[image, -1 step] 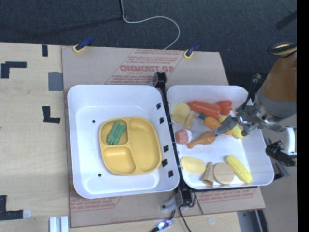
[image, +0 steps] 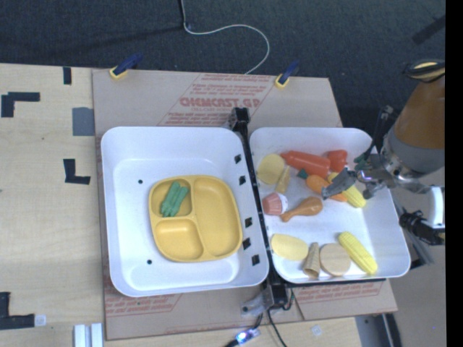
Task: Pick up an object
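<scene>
The arm hangs over the right bin (image: 376,266) at its 3 o'clock side, the pincer (image: 346,186) low among the toy foods, and I cannot tell how it is set. I judge this the reaching step: the nearest candidate, a small yellow piece (image: 354,197), lies just beside the tip, so the next move calls for a short descent and a clean closing

I log, in the right bin (image: 311,131): carrot (image: 305,160) flat at 12 o'clock; yellow disc (image: 271,169) at 10; drumstick (image: 304,208) centre, on its side; lemon (image: 289,247) at 7; cone (image: 312,260), biscuit (image: 335,260) at 6; corn (image: 358,252) at 5.
</scene>
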